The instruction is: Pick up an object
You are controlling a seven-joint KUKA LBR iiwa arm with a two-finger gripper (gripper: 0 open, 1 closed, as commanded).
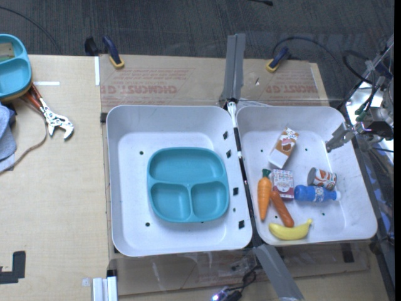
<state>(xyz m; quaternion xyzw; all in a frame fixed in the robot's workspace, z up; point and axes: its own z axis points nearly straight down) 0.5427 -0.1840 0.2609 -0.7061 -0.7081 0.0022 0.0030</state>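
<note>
Two shallow white plastic bins sit side by side on the bench. The left bin (125,231) carries a teal three-compartment plastic tray (188,184) near its middle, with bare white floor all round it out to the rim. The right bin (357,221) holds a loose cluster toward its left and near edges: a small white carton with a brown-and-red label (284,147) nearest the far edge, a red-and-white patterned box (283,183) below it, an orange plastic carrot (264,197) lying along the left wall, a red-orange sausage-shaped piece (282,211) touching the carrot's side, a yellow plastic banana (291,231) by the near edge, a blue plastic bottle (316,194) lying on its side, and a small red-and-white can (323,179) just beyond it. The bin's far right corner and right side are bare floor.

The gripper (339,137) hangs over the right bin's far right rim, well apart from the cluster; whether it is parted or closed cannot be told, and nothing shows in it.
</note>
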